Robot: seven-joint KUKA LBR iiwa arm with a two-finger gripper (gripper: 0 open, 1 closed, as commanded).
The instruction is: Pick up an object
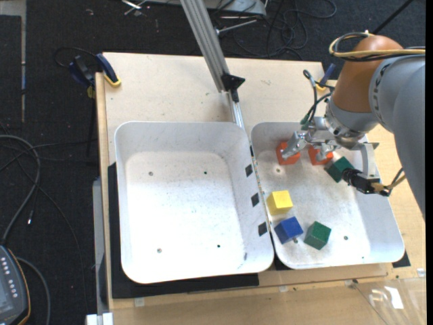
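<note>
The grey arm with the orange band enters from the 3 o'clock side and carries its two-finger gripper over the upper part of the right-hand shallow white plastic bin. The gripper sits low over two small orange-red blocks: one at its 9 o'clock side, the other at its 4 o'clock side. The metal fingers appear to stand between or just above these blocks. Whether they are spread or closed cannot be read here, and no object is visibly clamped between them.

Candidate objects all lie in the right bin. A dark green cube rests just beside the second orange-red block, toward 4 o'clock, partly under the wrist hardware. Well apart, toward 6 o'clock from the gripper, a yellow cube, a blue cube and a second green cube form a loose cluster near the bin's lower left wall.

The left-hand white bin holds no cubes.

Judgement: the pose suits a top-down grasp on an orange-red block. The crowded neighbours may be nudged, or slip from the jaws.
</note>
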